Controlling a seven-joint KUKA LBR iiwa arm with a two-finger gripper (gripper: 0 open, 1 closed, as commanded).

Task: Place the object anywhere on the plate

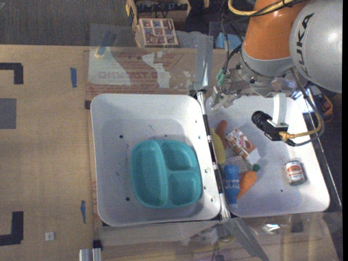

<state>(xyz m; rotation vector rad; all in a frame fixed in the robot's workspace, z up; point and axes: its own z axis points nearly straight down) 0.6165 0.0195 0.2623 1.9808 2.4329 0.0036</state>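
Observation:
A teal plate [165, 173] with three compartments lies in the left white bin [109, 118]. The right bin [310, 200] holds several toy foods along its left side: a reddish sausage [222, 128], a yellow banana [218, 147], a small red-and-white carton [241, 143], a blue bottle [231, 182] and an orange carrot [247, 182]. A small can [294, 173] lies apart at the right. My gripper [220, 95] hangs over the right bin's far left corner, just above the sausage, with nothing seen in it.
A black cylinder [266, 125] on a yellow cable hangs from the arm over the right bin. The divider wall [209, 145] separates the bins. A clear sheet [141, 69] and cardboard boxes [157, 15] lie beyond the bins.

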